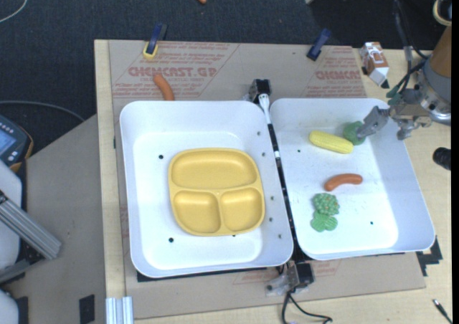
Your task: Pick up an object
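The right bin (pixel 380 208) holds a yellow corn cob (pixel 331 143), a small dark green piece (pixel 352 132) just right of it, an orange sausage (pixel 343 181) and a green broccoli piece (pixel 325 204) with a lighter green piece (pixel 324 224) below it. My gripper (pixel 389 125) hangs over the bin's far right part. It is open, with nothing between its fingers. Its left finger (pixel 373 122) is right beside the dark green piece.
The left bin (pixel 143 172) carries a yellow divided plate (pixel 215 190). A loose orange sausage (pixel 163 87) lies on the cardboard behind it. Clamps (pixel 153 41) (pixel 318 44) hold the board's far edge. A small box (pixel 374 61) sits near the arm.
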You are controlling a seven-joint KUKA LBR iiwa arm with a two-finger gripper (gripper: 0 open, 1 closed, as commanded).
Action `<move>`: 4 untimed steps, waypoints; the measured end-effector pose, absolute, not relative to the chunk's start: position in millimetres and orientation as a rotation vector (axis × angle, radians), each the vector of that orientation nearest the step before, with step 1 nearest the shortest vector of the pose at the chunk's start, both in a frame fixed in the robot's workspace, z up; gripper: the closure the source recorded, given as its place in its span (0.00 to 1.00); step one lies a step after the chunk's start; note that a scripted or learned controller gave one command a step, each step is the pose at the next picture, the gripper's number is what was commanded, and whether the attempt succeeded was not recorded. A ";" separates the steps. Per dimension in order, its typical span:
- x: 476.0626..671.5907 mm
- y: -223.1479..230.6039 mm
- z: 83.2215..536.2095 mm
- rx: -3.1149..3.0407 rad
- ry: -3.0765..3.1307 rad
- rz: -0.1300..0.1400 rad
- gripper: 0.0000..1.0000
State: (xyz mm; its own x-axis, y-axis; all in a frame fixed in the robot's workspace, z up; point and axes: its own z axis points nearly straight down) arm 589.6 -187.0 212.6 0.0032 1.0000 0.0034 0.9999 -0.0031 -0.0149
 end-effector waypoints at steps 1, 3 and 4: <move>592.6 -186.5 220.9 -2.221 -2.221 0.000 0.00; 598.7 -184.1 108.5 -2.216 -2.217 0.006 0.00; 598.1 -183.2 82.8 -2.218 -2.218 0.004 0.00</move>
State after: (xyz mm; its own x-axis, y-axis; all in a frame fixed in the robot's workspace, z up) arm 598.1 -183.2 82.8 -0.0003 1.0000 0.0018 1.0000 0.0003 -0.0052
